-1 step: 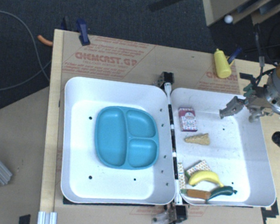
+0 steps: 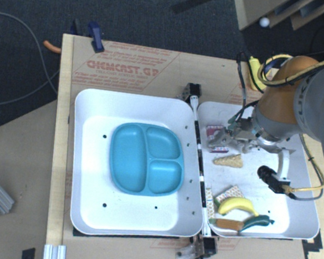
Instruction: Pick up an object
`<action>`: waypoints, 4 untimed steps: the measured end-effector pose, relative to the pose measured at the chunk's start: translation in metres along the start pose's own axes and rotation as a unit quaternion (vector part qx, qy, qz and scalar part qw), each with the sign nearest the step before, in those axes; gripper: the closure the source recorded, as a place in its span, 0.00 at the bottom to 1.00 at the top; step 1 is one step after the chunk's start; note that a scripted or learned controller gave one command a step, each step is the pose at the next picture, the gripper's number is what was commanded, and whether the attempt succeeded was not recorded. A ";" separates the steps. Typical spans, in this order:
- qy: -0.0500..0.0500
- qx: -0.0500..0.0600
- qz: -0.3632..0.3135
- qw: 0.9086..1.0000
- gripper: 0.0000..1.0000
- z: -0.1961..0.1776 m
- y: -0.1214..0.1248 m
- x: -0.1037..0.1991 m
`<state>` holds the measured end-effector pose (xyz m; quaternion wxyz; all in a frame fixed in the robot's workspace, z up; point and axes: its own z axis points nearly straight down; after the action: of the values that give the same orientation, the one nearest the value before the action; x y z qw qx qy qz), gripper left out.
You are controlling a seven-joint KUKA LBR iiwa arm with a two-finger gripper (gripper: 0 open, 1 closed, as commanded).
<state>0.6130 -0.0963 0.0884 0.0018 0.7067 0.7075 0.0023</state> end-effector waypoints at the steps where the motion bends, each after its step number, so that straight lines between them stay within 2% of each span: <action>1: -0.001 0.000 0.000 1.000 0.00 0.000 0.049 0.004; 3: -0.002 -0.001 0.000 1.000 0.00 0.000 0.056 0.004; 4: -0.001 -0.004 0.000 1.000 1.00 -0.011 0.057 0.006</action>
<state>0.6702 -0.0907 0.0999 0.0053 0.7063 0.7078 0.0042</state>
